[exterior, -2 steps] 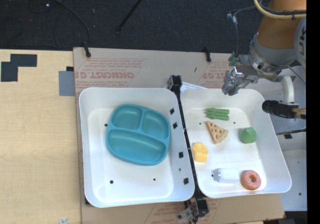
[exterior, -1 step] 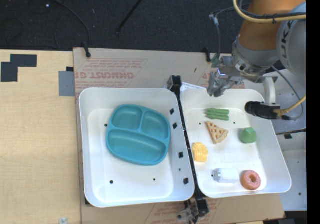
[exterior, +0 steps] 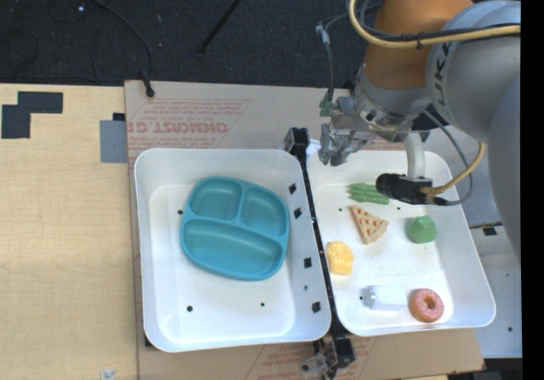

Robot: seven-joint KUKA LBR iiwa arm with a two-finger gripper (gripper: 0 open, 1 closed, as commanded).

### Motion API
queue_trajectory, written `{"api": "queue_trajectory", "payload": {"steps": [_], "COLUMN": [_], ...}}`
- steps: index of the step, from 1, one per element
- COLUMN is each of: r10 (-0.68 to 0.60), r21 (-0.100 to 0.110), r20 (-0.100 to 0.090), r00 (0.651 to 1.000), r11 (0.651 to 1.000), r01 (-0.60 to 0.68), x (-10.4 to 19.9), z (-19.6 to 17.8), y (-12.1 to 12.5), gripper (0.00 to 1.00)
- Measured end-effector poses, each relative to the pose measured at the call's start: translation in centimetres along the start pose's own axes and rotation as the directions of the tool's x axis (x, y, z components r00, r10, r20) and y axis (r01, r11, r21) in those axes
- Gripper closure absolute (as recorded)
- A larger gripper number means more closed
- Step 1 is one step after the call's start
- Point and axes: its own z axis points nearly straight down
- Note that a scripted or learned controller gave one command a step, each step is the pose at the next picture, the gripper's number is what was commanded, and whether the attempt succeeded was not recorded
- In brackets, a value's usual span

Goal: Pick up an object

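Gripper (exterior: 338, 149) fingers: cannot tell whether open or closed (nothing visibly between them); green beans (exterior: 367, 193) lie near, below-right of them

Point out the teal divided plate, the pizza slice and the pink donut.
teal divided plate (exterior: 231, 238): camera view, floor of its large compartment.
pizza slice (exterior: 369, 224): camera view, middle of the topping face.
pink donut (exterior: 426, 305): camera view, on its frosted ring.
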Motion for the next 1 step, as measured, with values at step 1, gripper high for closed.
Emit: {"api": "queue_trajectory", "payload": {"steps": [1], "r10": [0.001], "r21": [0.000], "r20": [0.001], "r00": [1.000], "r11": [1.000], "r01": [-0.001], "x": [4.74], "z": [1.32], "y": [-0.90], "gripper": [1.00]}}
